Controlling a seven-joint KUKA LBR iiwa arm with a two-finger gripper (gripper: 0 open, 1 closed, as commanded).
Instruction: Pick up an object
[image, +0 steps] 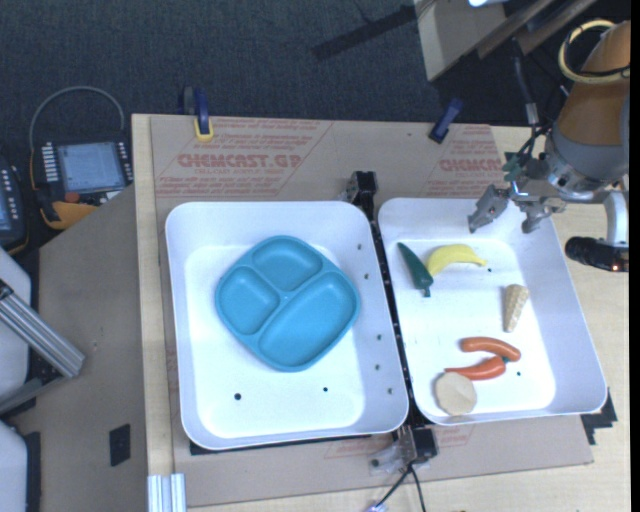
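My gripper (509, 213) hovers over the far edge of the right bin (570, 330), its two fingers spread open with nothing between them. Below and left of it lies a yellow banana (455, 258) next to a dark green pepper (415, 268). A beige ice-cream cone (514, 305) rests near the bin's middle right. Toward the front lie a red-orange sausage (490, 347), a red chili (478, 369) and a tan round slice (456, 393).
The left bin (200, 400) holds a blue divided plate (287, 301). A black clamp (361, 187) sits between the bins at the far side. The arm's grey body with its orange band (598, 95) rises at the upper right.
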